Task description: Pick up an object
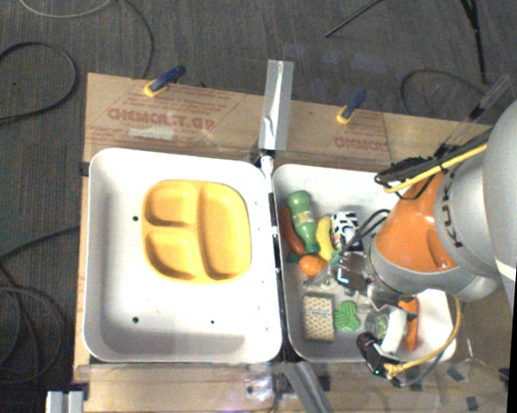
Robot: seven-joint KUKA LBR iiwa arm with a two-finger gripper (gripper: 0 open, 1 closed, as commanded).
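Observation:
My gripper (350, 269) hangs low over the middle of the right bin (444, 336), mostly hidden under the grey and orange wrist. Just left of it lie a green bottle (301, 212), a brown-red sausage (290, 230), a yellow piece (324, 239) and a small orange ball (312, 266). A black-and-white patterned toy (344, 226) sits right above the gripper. Below it lie a tan waffle-like block (317, 316) and a green ribbed ball (347, 316). Nothing can be seen held in the gripper.
The left bin (112, 261) holds a yellow divided plate (198, 229). A metal post (276, 105) stands behind the seam between the bins. Blue-and-yellow clamps (164, 80) (351, 106) pin the cardboard at the back. The arm covers the right bin's right half.

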